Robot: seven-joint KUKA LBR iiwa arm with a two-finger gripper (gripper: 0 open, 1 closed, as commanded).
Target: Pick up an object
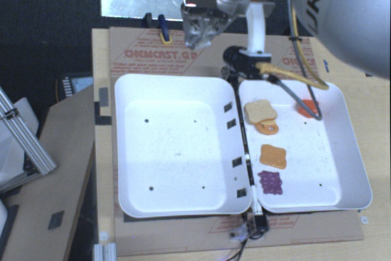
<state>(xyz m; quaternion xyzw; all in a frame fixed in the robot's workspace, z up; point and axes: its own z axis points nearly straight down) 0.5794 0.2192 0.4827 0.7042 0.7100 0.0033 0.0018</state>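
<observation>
Camera view looks down at a slant on a surface (146, 58) carrying two shallow white bins side by side. The left bin (128, 150) holds no items that I can make out; the right bin (348, 150) holds all the candidates. These read as small toy foods: a tan bread slice (260, 110) lying partly over a small orange disc (267, 128), an orange square piece (273, 156) below them, a purple grape cluster (270, 182) nearest the front edge of the bin, and a red-orange piece (308, 107) near the bin's back, partly crossed by a grey cable.

The items sit loosely along the inner side of the right bin, probably so that any one can be taken from above without a wall in the way.

The claw (200, 32) hangs above the back edge of the surface, beyond the back rim of the left bin, over the printed cardboard. Whether it is open or closed cannot be told from this angle; nothing is visible in it.

Every object lies well apart from the claw, toward the front and the right-hand side of the surface. The bread slice is the nearest, just across the divide between the bins. Judging by this, the pick has not begun, and the arm would need to travel over the right bin and descend.
</observation>
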